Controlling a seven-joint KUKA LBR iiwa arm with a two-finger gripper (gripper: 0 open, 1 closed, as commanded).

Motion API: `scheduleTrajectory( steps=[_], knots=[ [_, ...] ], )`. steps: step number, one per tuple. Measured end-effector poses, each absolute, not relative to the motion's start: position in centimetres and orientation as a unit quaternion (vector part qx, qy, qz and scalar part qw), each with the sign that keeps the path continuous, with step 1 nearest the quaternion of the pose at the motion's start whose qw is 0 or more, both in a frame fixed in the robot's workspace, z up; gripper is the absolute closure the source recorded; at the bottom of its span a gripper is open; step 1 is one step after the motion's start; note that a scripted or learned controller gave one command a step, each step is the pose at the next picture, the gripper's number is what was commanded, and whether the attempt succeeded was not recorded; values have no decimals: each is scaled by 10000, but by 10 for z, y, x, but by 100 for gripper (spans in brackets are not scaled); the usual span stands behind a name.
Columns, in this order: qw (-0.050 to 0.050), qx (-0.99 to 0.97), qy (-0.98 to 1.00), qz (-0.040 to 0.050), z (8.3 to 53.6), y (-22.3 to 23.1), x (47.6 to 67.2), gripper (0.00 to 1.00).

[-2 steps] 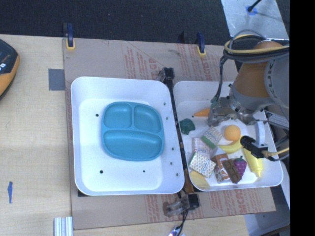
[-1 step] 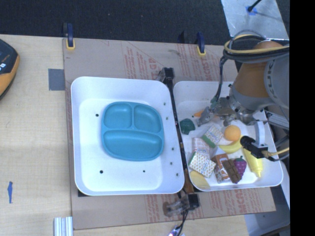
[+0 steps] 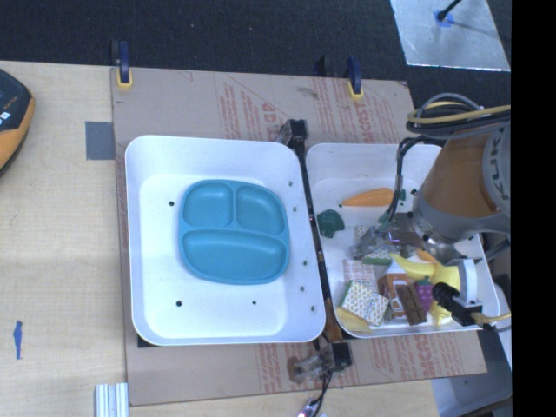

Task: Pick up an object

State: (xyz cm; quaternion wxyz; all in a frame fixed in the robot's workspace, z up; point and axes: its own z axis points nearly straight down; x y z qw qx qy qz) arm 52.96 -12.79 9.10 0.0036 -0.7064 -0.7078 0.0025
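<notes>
Claw (image 3: 375, 240), grip state unreadable, sits among clutter in the right bin (image 3: 326, 159); carrot (image 3: 368, 199) lies left-right.

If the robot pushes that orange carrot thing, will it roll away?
Probably a little. The carrot looks rounded and tapered, so it would likely curve, not roll straight. It looks like smooth plastic, perhaps slippery. The right bin wall should stop it.

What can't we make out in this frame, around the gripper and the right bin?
- Gripper in the camera view: finger state and any contact, too small and lost against the clutter.
- Right bin: its far side, covered by the arm.
- Pile of objects: individual items overlap, most unidentifiable; only the carrot and a dark green piece lie apart.
</notes>
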Motion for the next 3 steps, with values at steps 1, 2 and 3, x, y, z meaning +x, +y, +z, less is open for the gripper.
scheduleTrajectory(
  steps=[1, 2, 3],
  knots=[
    [20, -7053, -7089, 24, 102, -129, 532, 100],
    [21, -7067, -7075, 19, 96, -155, 489, 100],
    [-2, -7031, -7111, -9, 92, -115, 556, 100]
  ],
)
